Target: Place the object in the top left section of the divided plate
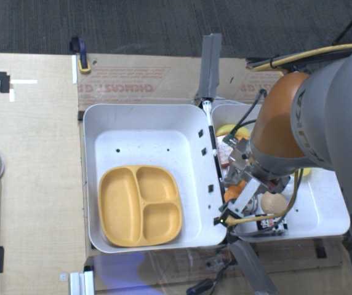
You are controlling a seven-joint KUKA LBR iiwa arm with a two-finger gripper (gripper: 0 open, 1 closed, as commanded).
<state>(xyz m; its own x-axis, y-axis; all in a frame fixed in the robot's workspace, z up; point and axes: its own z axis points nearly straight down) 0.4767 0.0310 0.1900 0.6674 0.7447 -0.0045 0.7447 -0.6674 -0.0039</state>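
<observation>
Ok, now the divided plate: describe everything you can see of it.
The plate is a yellow-orange rounded square, plastic by its look, with three sections: one long section along its left side and two smaller ones stacked on the right. It lies flat and upright on the floor of the left bin, toward the bin's front left corner. All three sections hold nothing.

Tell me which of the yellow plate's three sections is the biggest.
The long section down the left side of the plate is biggest: it runs the plate's full length, while the two on the right, upper and lower, split that length between them.
</observation>
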